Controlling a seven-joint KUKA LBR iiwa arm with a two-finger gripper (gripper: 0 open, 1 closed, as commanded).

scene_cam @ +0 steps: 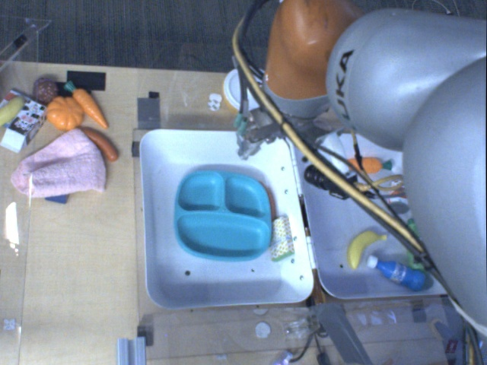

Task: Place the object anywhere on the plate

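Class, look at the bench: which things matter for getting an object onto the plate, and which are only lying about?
Job:
plate
gripper, above the plate's far edge
patterned sponge beside the plate, perhaps the object

Lying about:
banana
blue bottle
pink cloth
carrot
small pumpkin

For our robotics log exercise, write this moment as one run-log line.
hand: above left bin's far edge | plate: blue, in left bin | banana, bottle: right bin | placement: not yet done

Even, soft overhead light; faint shadows; the near arm [411, 90] looks blurred.
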